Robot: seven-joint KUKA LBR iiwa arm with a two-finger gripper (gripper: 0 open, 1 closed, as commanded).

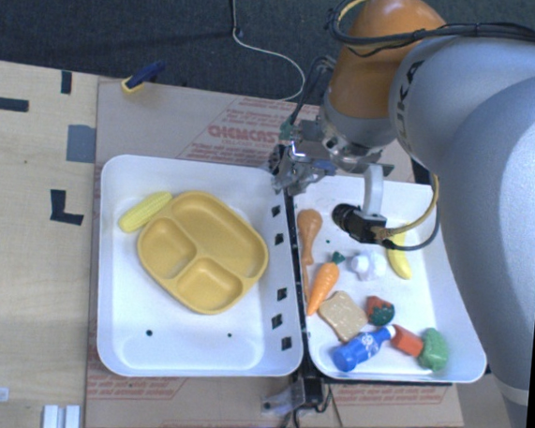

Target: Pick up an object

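Right bin [455,316] half under arm [485,107]

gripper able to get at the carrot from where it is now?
Probably yes. The carrot lies open on top in the right bin, nothing over it. The gripper sits above the bins' shared edge at the far end. The toast lies right by the carrot's tip, so a grasp there is cramped.

Yellow divided plate [203,251] and yellow corn cob [144,212] lie in a white bin [179,355]; an orange carrot [323,284], blue bottle [362,348] and green toy [434,349] lie in the other.
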